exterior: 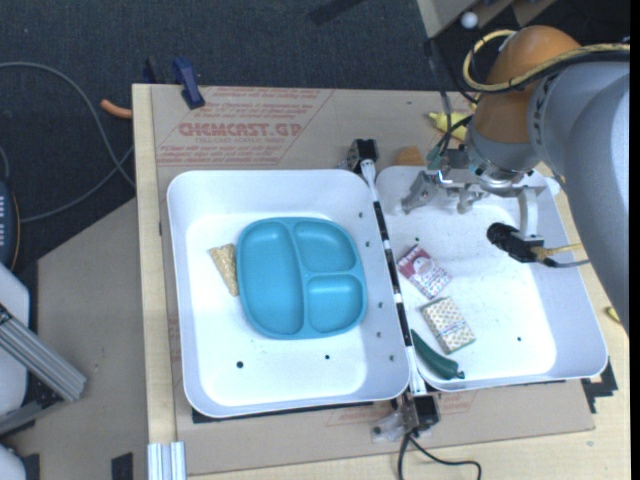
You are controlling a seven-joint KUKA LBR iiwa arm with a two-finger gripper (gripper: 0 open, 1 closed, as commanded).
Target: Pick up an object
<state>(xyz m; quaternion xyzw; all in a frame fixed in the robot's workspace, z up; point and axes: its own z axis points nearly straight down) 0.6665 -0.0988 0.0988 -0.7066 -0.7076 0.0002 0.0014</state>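
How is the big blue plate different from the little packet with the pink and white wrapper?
The blue plate is much bigger than the pink and white packet. The plate is one plain colour with three compartments; the packet is patterned and flat. The plate lies in the left bin, the packet in the right bin. Both lie flat on a white bin floor.

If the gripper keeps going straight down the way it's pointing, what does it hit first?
Probably the bare white floor at the far end of the right bin: the gripper hangs over that spot, well short of the packets. Its height is hard to judge.

Turquoise plate point(300, 276), white bins point(200, 268)
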